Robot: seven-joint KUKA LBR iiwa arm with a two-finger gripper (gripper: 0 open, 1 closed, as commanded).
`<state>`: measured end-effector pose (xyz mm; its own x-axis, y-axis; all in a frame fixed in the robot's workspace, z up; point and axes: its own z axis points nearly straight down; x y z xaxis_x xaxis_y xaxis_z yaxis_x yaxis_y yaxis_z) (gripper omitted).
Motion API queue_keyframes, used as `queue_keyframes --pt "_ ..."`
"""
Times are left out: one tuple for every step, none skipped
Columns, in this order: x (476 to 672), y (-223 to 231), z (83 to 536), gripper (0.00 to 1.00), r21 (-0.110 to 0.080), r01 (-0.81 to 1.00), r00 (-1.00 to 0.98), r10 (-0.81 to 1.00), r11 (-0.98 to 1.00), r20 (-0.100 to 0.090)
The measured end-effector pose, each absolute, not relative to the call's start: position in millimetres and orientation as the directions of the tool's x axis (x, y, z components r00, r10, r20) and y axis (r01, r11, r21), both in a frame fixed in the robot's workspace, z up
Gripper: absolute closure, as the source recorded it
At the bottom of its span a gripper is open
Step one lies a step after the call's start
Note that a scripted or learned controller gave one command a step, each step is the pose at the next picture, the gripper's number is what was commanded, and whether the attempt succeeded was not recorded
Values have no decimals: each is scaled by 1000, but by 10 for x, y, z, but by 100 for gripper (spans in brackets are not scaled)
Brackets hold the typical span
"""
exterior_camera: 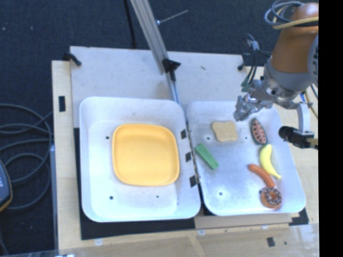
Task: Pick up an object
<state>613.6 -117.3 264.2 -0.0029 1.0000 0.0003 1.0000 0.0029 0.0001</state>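
The right bin holds a tan slice of bread, a green block, a watermelon slice, a yellow banana, an orange sausage and a brown donut. My gripper hangs over the back of that bin, just above and to the right of the bread. Nothing shows between its fingers.
A yellow square plate lies in the left bin. A slanted metal pole rises from the back, ending between the two bins. Cables lie on the floor at the left.
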Motion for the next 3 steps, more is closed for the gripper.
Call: queue_keyframes --pt "5979 -791 2632 100 1 1000 -2 1000 2 0" --pt "5738 -263 2656 100 1 1000 -4 1000 4 1" --pt "5484 250 2648 100 0 1000 -4 1000 4 1"
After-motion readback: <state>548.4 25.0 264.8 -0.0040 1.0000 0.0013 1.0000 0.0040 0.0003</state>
